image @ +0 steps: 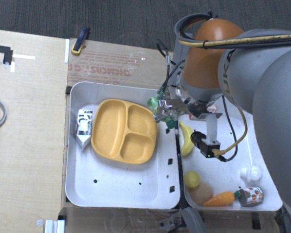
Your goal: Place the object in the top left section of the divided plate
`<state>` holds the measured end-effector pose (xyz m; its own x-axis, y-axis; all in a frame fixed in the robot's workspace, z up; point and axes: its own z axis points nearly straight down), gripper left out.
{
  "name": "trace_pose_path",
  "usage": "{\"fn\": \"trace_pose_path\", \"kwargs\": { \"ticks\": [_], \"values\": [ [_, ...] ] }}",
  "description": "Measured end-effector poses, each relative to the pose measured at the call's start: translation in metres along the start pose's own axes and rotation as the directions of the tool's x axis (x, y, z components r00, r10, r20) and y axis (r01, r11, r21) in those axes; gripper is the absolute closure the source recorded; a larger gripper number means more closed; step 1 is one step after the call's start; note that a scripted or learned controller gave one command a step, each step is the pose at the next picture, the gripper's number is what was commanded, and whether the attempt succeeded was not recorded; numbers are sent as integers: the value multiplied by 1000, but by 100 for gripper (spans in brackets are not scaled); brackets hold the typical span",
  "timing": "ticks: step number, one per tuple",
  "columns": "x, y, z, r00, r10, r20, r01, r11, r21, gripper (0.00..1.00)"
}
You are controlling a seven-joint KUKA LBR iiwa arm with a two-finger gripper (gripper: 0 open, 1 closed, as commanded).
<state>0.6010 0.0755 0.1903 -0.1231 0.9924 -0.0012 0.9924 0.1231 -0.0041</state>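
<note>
Over the seam between the two bins, camera view: gripper (163, 109) sits at the divided plate's (124, 131) upper right rim, with something small and green (153, 103) at its tip. I can't tell if that's a held object or part of the tool, and gripper state I can't tell either. Target section, plate's top left (109, 120), lies left and slightly down from the gripper. Banana (185, 138) is just right of it in the right bin (263, 177), long axis roughly vertical in frame. I'd judge a short leftward move comes next

carrot (219, 199), lemon (191, 179), banana (185, 139), small can (251, 195)
</note>
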Motion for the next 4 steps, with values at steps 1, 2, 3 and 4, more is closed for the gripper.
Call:
{"fn": "trace_pose_path", "kwargs": {
  "ticks": [1,2,3,4],
  "values": [
    [69,-113,95,1000,-8,-1,8,1000,-11,100],
    [27,-121,0,1000,-3,0,3,1000,-2,100],
    [64,-109,98,977,214,1,-214,977,-1,100],
    [-32,-90,0,974,227,1,-227,974,-2,100]
  ]
}}
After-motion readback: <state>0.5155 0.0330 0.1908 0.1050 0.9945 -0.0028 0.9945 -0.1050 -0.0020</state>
